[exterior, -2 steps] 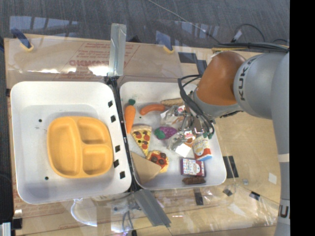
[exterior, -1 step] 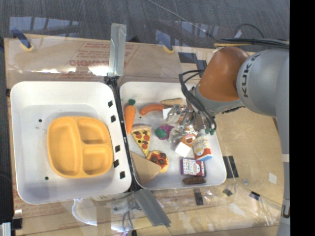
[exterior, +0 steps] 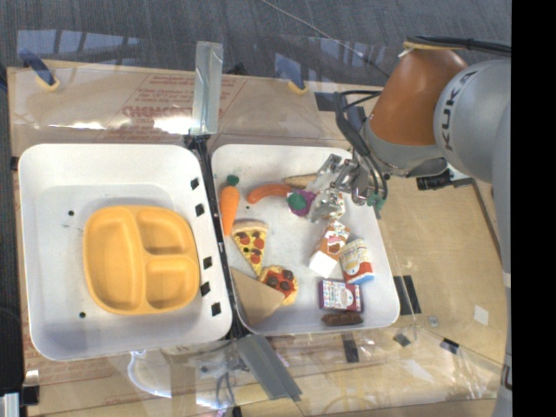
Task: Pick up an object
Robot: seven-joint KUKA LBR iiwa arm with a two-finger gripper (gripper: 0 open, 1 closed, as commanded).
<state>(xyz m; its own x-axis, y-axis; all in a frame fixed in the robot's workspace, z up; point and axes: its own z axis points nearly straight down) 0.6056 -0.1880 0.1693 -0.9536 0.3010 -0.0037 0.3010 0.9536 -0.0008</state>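
Observation:
My gripper hangs over the upper middle of the right bin, reaching in from the right under the orange wrist band. Just left of it lies a purple eggplant toy, with a beige piece above that. Below the gripper stand a small carton and a red-and-white can. An orange carrot and an orange sausage shape lie further left. Two pizza slices and a purple box sit lower in the bin. I see nothing lifted by the gripper.
The left bin holds a yellow divided plate. A tan wedge and a brown piece lie at the right bin's front. A taped divider runs between the bins.

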